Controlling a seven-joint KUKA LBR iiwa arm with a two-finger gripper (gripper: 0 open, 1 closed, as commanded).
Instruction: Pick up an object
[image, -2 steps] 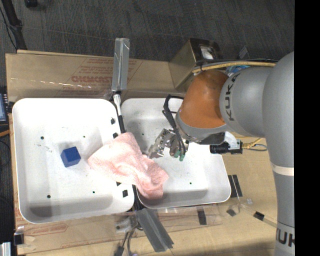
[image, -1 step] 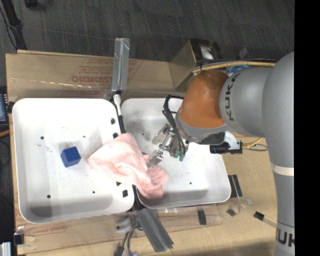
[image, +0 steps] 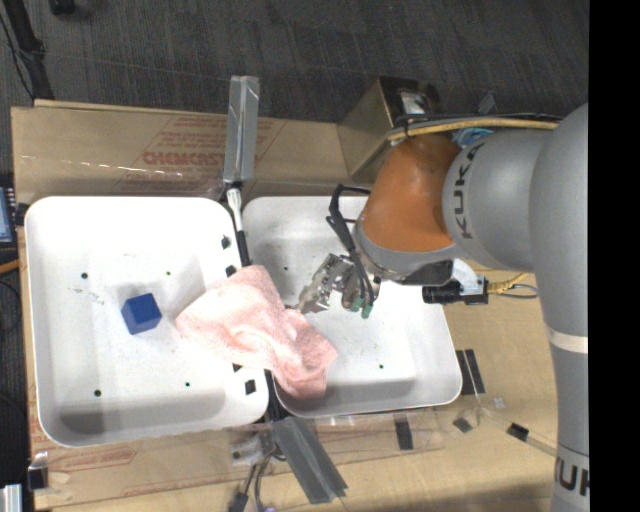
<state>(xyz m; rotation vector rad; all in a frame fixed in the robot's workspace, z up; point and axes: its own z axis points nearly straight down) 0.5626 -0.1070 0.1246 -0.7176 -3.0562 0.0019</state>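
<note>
A pink cloth (image: 262, 328) lies draped over the divide between the two bins, partly in the left bin (image: 60, 330) and partly in the right bin (image: 420, 370). A small blue cube (image: 141, 312) sits on the floor of the left bin. My gripper (image: 335, 285) hangs over the right bin, just right of the cloth's upper edge, under the orange band of the arm (image: 405, 200). Nothing shows between its fingers.
Flat cardboard (image: 130, 150) lies behind the bins, with a brown box (image: 385, 110) at the back. A grey metal bar (image: 240, 130) stands between the bins at the rear, and another (image: 310, 465) lies at the front. The arm's grey body fills the right side.
</note>
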